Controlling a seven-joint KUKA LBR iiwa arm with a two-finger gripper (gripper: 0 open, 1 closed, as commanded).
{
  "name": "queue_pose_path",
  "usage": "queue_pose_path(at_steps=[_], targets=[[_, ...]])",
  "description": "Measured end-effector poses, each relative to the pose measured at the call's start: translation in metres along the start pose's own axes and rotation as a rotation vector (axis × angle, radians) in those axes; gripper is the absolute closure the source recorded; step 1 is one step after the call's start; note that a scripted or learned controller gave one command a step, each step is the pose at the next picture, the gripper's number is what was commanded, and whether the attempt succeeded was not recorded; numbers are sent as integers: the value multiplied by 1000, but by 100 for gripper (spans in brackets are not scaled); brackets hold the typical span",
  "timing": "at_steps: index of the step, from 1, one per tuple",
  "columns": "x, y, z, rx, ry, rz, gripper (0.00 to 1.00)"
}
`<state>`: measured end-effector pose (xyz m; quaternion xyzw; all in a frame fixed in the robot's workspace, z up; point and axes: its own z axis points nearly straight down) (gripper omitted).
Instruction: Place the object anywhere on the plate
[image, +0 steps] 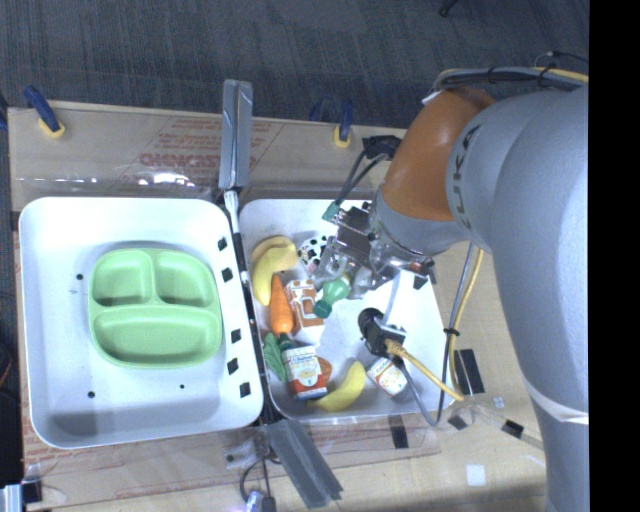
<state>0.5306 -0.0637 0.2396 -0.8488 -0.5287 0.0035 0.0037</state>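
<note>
A green plate with three compartments lies in the left bin, with nothing on it. My gripper hangs low over the middle of the right bin, reaching in among the play food. A small green item sits right under the gripper tip, touching or nearly touching it. A yellow banana, an orange carrot and a small orange carton lie just left of the gripper.
The right bin's front holds a red-labelled jar, a second banana and a small bottle. A black-and-white spotted item lies behind the gripper. A grey divider stands between the bins.
</note>
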Motion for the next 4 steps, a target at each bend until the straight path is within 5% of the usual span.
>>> queue_pose_path(at_steps=[1, 2, 3, 4], targets=[[75, -8, 50, -3, -2, -205, 100], [23, -8, 50, -5, -2, -505, 100], [101, -34, 49, -8, -3, -611, 100], [101, -34, 49, -9, -3, -610, 0]])
